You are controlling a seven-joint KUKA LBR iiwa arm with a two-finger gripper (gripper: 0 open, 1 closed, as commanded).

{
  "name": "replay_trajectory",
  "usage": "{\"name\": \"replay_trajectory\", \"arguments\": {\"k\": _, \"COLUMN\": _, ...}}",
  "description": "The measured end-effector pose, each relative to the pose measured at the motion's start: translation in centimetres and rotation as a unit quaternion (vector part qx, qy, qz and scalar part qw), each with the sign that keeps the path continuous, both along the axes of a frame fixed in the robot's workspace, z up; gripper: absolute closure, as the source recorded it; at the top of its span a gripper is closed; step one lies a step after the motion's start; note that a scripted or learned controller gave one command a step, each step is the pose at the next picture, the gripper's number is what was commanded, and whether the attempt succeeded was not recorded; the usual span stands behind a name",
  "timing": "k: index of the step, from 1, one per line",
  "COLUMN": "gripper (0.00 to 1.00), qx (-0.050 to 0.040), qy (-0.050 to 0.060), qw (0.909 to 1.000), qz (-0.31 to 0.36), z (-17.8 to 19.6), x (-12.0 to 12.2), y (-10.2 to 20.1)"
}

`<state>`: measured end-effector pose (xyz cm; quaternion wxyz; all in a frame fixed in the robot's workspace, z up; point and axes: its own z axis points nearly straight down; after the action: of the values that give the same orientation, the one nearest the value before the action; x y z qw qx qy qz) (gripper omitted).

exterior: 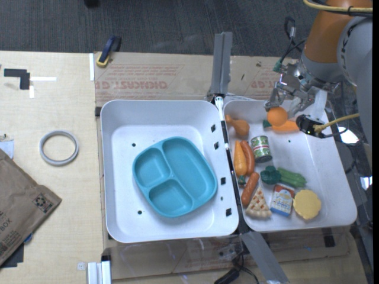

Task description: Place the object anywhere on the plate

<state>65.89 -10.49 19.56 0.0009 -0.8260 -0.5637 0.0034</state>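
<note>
Arm: reaching in from the right, its gripper [286,99] over the far corner of the right bin [331,176].
Orange toy: a small round orange piece [276,116] sits right at the fingertips, with a flatter orange shape [288,126] beside it.
Grip: I cannot tell whether the fingers are closed on the orange toy or just standing over it.
Plate: the blue divided plate [173,176] lies in the left bin [118,158], well apart from the gripper.
Doing it well: I would make sure the piece is truly pinched before lifting, rise clear of the wall between the bins, and let go low over a compartment, since a round piece looks likely to roll.
</note>
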Motion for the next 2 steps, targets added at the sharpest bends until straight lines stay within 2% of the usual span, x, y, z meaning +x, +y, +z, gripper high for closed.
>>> {"name": "replay_trajectory", "arguments": {"k": 1, "gripper": 1.0, "qx": 0.0009, "qy": 0.0, "qw": 0.9997, "qz": 0.025, "z": -0.7, "x": -4.7, "y": 7.6}}
{"name": "replay_trajectory", "arguments": {"k": 2, "gripper": 1.0, "qx": 0.0004, "qy": 0.0, "qw": 0.9997, "qz": 0.024, "z": -0.7, "x": -6.3, "y": 18.8}}
